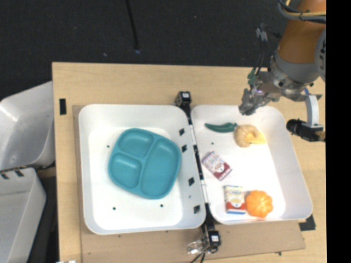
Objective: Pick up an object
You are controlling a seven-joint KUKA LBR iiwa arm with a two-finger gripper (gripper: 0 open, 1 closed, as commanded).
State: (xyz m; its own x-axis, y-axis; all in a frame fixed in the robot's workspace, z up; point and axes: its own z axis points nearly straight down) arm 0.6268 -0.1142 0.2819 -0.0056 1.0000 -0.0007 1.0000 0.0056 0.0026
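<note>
Looking down, I see my gripper [248,107] at the upper right, above the right bin [293,163] — I cannot tell its state. Below it lie a green pepper [219,127] and an orange [258,203].

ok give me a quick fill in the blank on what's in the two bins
1. The teal divided plate lies in the ____ bin of the view.
2. The orange fruit touches a small carton near the right bin's ____ edge.
3. The green pepper lies just left of the ____ pastry.
4. The gripper hovers over the right bin's ____ edge.

Missing words: left; front; tan; far
</note>
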